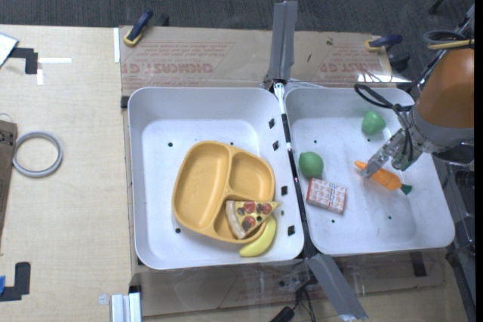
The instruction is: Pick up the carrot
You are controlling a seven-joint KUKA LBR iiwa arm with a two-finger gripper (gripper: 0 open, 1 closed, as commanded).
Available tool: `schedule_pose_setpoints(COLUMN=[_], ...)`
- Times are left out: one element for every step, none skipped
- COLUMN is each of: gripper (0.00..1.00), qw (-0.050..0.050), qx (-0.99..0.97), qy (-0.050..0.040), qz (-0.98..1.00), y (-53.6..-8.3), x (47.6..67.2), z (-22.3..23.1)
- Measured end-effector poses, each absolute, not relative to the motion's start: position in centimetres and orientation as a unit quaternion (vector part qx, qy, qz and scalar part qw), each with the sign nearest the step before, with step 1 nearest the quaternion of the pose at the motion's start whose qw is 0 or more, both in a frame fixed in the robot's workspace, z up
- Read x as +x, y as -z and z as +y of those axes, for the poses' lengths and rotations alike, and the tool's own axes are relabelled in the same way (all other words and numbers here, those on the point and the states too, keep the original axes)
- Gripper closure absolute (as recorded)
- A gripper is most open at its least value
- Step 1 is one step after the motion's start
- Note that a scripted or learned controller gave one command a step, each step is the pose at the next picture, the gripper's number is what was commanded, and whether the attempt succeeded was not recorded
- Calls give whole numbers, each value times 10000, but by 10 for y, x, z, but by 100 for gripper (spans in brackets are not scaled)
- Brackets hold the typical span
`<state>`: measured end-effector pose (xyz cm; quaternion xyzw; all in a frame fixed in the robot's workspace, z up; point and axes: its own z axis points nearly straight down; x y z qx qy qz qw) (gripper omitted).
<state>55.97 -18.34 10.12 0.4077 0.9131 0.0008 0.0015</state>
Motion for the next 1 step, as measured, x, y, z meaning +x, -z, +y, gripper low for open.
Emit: schedule_pose_setpoints(gripper=[100], qw=[19], qx=[4254], qy=[0], qz=[9050], y=[-210], x=[586], z=[-185])
